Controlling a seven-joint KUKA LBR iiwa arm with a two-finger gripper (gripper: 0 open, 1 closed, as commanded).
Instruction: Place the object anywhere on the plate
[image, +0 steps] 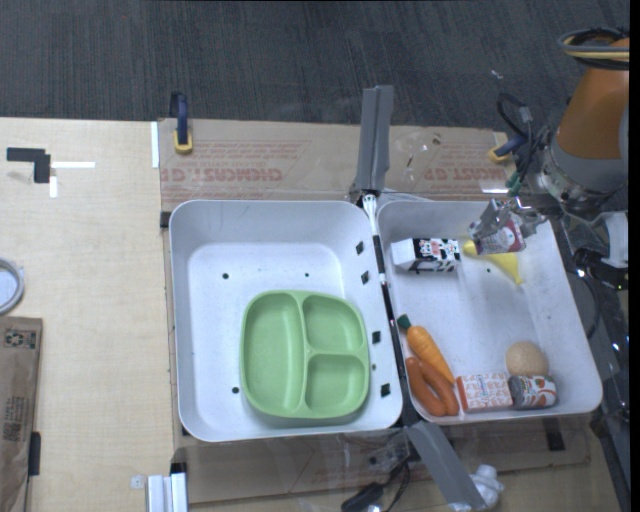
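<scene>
Nearest us in the right bin (575, 330) we see a red-and-white packet (484, 391), a small can (533, 392), a tan ball (526, 358) and 2 carrots (428, 370). In the left bin (190, 300) sits the green plate (304, 354), with 3 compartments and nothing on it.

Farther back in the right bin lies a white carton (426, 254) with black markings, on its side, apart from the other things. Just beyond it is a yellow piece (503, 263), and right over that hangs the gripper (497, 238), reaching in from the right with something reddish-white at its tip. We cannot tell whether the claw is apart or clamped, nor whether that reddish thing is held.

We cannot say for sure which thing the task means. If it is the one at the claw, we judge it small, light and probably plastic toy food: stiff, a little slick, best pinched across its narrow middle.
</scene>
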